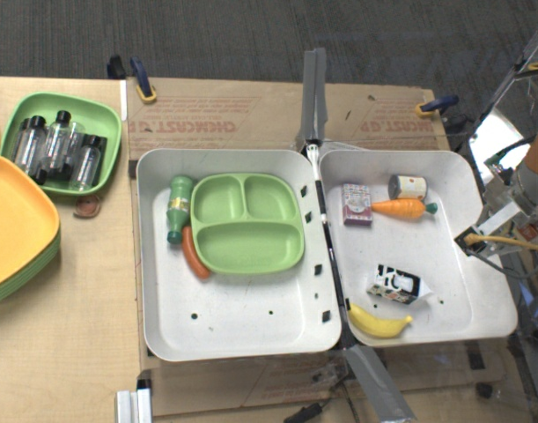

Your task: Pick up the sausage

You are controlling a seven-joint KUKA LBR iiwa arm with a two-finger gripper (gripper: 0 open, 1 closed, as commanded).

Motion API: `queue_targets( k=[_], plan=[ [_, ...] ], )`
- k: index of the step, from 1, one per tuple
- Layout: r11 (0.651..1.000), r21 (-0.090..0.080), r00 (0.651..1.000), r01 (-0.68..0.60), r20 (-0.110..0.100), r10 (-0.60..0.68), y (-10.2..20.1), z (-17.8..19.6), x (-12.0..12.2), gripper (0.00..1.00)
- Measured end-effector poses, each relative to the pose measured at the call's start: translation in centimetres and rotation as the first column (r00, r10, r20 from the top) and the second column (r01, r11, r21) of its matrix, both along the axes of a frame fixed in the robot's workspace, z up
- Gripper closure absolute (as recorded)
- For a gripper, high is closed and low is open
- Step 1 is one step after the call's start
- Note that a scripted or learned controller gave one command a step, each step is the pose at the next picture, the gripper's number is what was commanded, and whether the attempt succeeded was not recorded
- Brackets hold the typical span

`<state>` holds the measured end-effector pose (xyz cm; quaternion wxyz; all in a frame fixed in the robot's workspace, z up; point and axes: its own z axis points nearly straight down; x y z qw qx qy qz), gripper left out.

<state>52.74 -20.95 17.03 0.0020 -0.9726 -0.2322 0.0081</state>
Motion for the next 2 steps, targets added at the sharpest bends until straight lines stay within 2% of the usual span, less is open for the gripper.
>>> queue_targets(
  k=[2],
  plan=[
    [1.000,0.001,1.000,-0.006,-0.012,0.006,0.01,1.41,-0.13,1.00]
  ],
)
